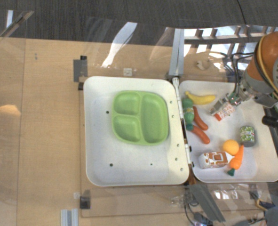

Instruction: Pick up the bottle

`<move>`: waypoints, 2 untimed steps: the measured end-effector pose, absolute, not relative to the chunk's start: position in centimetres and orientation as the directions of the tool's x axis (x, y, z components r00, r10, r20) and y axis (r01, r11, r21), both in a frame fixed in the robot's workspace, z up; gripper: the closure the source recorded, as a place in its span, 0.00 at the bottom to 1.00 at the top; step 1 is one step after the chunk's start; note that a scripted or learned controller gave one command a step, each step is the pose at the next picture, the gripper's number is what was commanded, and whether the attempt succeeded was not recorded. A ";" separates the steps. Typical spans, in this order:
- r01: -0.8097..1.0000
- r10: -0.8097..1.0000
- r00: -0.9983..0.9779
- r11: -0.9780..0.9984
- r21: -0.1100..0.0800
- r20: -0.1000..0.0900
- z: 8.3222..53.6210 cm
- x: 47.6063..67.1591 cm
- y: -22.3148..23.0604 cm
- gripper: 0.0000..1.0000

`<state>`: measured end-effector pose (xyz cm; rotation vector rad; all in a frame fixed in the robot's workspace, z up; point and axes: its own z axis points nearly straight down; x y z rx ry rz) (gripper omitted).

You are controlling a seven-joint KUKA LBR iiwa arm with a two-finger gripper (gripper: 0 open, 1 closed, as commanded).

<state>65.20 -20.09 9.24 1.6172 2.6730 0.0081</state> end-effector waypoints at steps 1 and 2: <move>0.677 0.677 -0.736 0.736 0.011 -0.020 9.4 59.8 -20.6 0.00; 0.361 0.361 -0.932 0.932 0.002 -0.013 14.5 59.2 -20.5 0.00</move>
